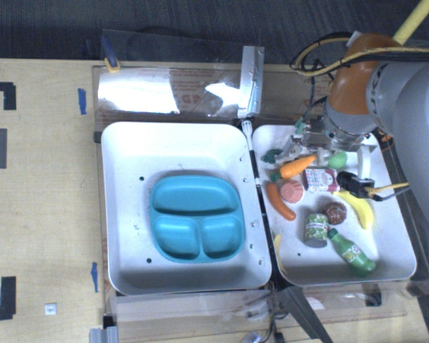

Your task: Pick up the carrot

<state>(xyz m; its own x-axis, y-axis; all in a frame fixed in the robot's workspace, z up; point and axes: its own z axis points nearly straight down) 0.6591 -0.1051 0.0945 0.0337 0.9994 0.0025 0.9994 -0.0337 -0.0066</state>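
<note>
The carrot [299, 166] is orange with a green leafy end [273, 156]. It lies tilted in the upper left part of the right bin [397, 263]. My gripper [313, 141] hangs over the back of that bin, just above and slightly right of the carrot's thick end. The grey arm with its orange band [357, 84] comes in from the upper right and hides the bin's back corner. Nothing is visibly held.
Crowded around the carrot in the right bin are an orange-red sausage-like piece [280, 201], a pink disc [292, 189], a white packet [319, 179], a green ball [337, 160], a banana [362, 210], a can [316, 229] and a green bottle [352, 254]. The left bin [121, 191] holds a blue divided tray [197, 216].
</note>
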